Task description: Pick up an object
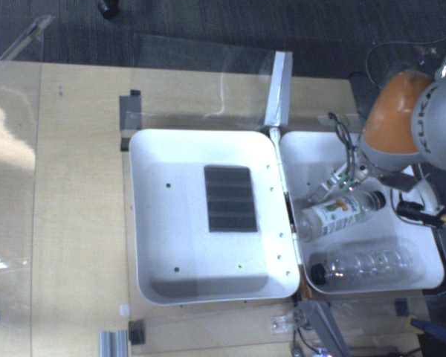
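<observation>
A small bottle (pixel 338 213) with a green and white label lies on its side in the right bin (pixel 312 155), its dark cap pointing to the right. Near it, by the front wall, lies a clear bottle (pixel 368 264), black cap to the left. A dark ribbed pad (pixel 230 198) lies flat in the middle of the left bin (pixel 156 199).

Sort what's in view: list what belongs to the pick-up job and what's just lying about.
Job in hand:
- gripper, low over the right bin
- labelled bottle, on its side just by the gripper, probably the target

Lying about:
- clear bottle, along the same bin's near wall
- dark ribbed pad, flat in the left bin
</observation>
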Tool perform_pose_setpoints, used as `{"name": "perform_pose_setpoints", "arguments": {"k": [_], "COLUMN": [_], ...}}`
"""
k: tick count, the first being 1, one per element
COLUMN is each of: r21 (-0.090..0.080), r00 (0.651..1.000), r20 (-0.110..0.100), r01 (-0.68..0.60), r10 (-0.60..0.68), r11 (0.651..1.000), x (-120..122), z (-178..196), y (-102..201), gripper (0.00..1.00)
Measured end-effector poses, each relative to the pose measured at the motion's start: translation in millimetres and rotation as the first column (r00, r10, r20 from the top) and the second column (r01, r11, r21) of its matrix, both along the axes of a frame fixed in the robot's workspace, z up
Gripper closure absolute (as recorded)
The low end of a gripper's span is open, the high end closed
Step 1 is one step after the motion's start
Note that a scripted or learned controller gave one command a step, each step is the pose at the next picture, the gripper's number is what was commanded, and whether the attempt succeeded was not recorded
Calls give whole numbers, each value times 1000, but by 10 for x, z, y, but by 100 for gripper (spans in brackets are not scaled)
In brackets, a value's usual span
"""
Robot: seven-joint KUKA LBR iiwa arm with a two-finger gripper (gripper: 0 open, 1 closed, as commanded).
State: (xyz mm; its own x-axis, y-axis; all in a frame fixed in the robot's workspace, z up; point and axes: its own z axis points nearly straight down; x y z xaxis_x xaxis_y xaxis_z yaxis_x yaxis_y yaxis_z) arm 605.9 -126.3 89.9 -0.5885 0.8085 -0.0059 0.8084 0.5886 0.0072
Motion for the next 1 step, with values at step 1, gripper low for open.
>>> {"name": "perform_pose_setpoints", "arguments": {"k": [1], "r21": [-1], "r00": [998], "r20": [4], "r01": [-62], "r10": [62], "r11": [998], "x": [323], "z": [-11], "y": [124], "gripper": [0]}}
